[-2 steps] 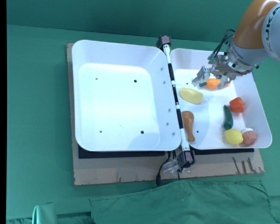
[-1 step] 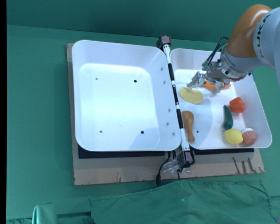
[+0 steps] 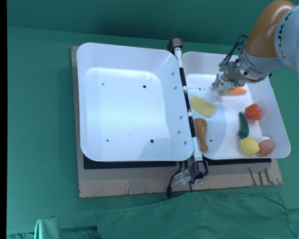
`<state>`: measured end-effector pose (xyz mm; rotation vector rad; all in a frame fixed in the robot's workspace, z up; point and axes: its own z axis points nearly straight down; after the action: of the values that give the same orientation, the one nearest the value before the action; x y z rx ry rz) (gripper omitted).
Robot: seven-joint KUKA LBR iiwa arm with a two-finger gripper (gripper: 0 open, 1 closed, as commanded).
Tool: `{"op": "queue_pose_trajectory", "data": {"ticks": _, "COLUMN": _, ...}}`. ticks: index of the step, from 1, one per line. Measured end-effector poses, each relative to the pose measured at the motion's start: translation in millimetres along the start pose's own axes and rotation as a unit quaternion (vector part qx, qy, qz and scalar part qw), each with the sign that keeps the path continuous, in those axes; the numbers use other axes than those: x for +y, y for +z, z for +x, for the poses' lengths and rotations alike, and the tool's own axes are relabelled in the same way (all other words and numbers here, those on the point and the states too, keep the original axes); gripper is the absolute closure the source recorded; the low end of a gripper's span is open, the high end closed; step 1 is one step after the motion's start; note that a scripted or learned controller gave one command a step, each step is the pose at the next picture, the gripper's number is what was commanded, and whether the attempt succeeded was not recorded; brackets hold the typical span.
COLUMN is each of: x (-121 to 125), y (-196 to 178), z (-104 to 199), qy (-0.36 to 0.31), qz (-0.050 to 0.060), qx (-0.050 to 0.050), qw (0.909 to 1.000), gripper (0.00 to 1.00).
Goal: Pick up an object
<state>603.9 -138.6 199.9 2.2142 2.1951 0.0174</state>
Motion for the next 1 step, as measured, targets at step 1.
{"op": "queue_pose_trajectory", "data": {"ticks": 1, "x": -0.8, "y": -63.4, "z": 4.4, "qy": -0.003, "qz": 0.007, "qx": 0.003, "qw": 1.0, "gripper": 1.0}}
